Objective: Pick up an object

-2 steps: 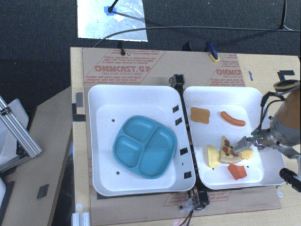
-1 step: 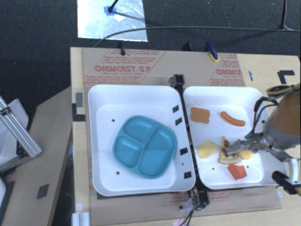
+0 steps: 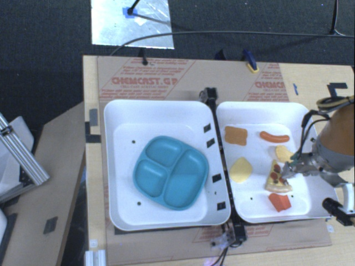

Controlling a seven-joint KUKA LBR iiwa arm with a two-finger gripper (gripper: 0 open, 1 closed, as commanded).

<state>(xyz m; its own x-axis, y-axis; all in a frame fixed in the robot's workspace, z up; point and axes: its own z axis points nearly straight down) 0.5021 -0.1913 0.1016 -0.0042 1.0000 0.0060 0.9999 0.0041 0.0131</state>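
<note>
Lying under the gripper (image 3: 284, 173), triangular, red-dotted pizza slice (image 3: 275, 180)

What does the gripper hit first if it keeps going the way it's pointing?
Most likely the pizza slice: the gripper points left and down right at its edge in the right bin. Height above it is unclear; the yellow piece lies further along.

Single fixed camera, high above the table (image 3: 166, 73), looking down at a slant. Far enough to take in both white bins: left bin (image 3: 119, 148), right bin (image 3: 252, 112). Dark floor along the top edge. Arm (image 3: 335, 143) enters from right, probably partly cropped.
</note>
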